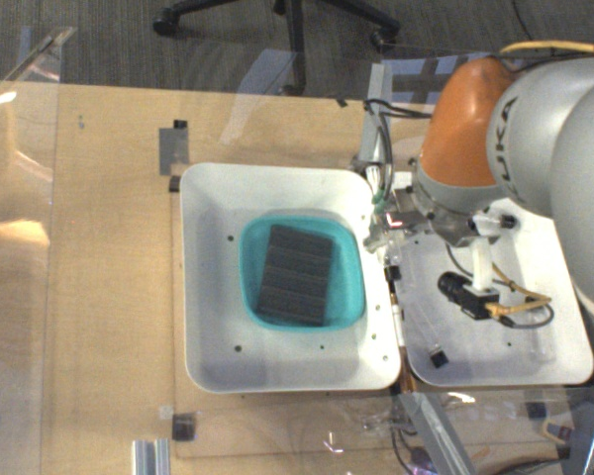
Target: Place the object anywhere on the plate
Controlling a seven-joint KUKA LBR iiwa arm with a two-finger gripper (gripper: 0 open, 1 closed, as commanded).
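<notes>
As the ribbed block (297,273) lies flat on the plate (251,265) left of the pincer (408,224), placement looks done; pincer state cannot be told.

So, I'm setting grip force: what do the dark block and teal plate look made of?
Dark block: likely foam or soft rubber, matte charcoal, ribbed grooves with no glare. Teal plate: probably moulded plastic, smooth, faint sheen, uniform colour, rounded raised rim.

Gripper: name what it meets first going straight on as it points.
Probably the white floor of the right bin, near its left wall. The gripper points downward there, though the slanted view leaves depth unclear.
</notes>
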